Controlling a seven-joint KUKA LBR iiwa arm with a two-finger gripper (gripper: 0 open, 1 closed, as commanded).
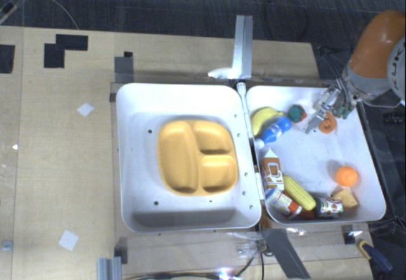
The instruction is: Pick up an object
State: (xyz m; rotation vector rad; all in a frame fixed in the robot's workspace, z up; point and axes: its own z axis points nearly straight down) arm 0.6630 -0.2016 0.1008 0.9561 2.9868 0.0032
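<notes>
My gripper hangs over the back of the right bin, below the arm's orange band. A small orange piece lies right at its tip, and whether they touch is unclear. Just left of it sit a teal ball, a blue bottle and a yellow banana-like toy. Toward the front lie an orange ball, a corn cob, a small carton, a red-and-white can and another can.
The left bin holds a yellow compartment tray. A metal post stands behind the wall where the two bins meet. Bare bin floor lies between the gripper and the orange ball.
</notes>
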